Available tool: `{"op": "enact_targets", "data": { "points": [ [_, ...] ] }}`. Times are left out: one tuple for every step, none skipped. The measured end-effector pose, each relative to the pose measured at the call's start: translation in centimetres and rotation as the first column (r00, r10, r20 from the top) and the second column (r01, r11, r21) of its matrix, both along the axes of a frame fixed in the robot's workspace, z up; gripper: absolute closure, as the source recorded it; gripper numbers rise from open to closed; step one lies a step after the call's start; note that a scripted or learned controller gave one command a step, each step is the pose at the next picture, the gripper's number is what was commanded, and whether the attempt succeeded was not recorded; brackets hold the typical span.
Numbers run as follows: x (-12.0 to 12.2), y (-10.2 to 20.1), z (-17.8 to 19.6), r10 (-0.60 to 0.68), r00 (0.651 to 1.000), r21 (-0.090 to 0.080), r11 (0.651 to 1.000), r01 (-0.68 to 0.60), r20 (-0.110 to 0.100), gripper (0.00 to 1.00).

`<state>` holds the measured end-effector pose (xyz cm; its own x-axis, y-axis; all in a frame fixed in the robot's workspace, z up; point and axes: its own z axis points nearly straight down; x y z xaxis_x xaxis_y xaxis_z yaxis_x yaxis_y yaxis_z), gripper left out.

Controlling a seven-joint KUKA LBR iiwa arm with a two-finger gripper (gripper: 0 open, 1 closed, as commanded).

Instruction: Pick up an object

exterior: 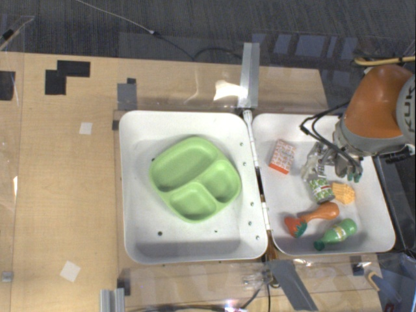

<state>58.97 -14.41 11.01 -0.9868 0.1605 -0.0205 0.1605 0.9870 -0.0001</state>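
My gripper [331, 166] hangs low over the right bin [377, 239], below the orange band of the arm. Just under it and slightly towards the front lies a small green-and-white can [319, 189], touching or nearly touching the gripper. A yellow waffle-like piece [344, 193] sits right beside the can. Further front lie an orange carrot-shaped toy [313, 217] and a green bottle [337, 233]. A small red-and-white box [281, 156] lies to the left of the gripper, apart from it. I see nothing lifted off the bin floor.
The left bin [136, 239] holds a light green divided plate [195, 177]. A metal divider [255, 174] separates the two bins. Black cables [316, 125] loop from the arm over the right bin's back edge.
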Motion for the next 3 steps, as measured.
{"op": "enact_targets", "data": {
  "points": [
    [-0.3, 5.2, -1.9, -0.373, 0.928, 0.009, 0.928, 0.373, -0.005, 1.00],
    [-0.5, 13.0, 7.8, -0.595, 0.803, 0.012, 0.803, 0.595, -0.012, 1.00],
    [-8.3, 12.8, 11.0, -0.280, 0.960, 0.006, 0.960, 0.280, -0.013, 1.00]
  ]
}}
